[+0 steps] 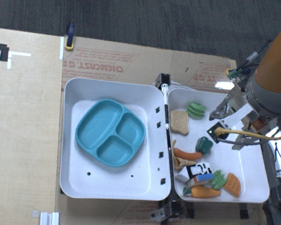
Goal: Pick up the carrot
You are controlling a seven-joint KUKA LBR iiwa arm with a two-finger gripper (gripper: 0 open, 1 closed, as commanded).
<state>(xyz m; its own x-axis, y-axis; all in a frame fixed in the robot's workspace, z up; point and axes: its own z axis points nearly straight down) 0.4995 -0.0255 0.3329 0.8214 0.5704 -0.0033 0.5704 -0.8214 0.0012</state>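
The carrot [231, 184], an orange wedge with a green leafy top, lies in the front right corner of the right bin [260, 162]. A second orange, elongated vegetable [205, 192] rests just left of it against the front wall. My gripper [216, 122] hovers over the back middle of the right bin, well behind the carrot. Its fingers stand apart with nothing between them.
Around the gripper lie a green ridged piece [196, 110], a bread slice [179, 121], a dark green pepper [204, 144] and a red sausage [188, 154]. A black-and-white box [199, 169] sits beside the carrot. The left bin [69, 172] holds a teal divided plate [110, 132].
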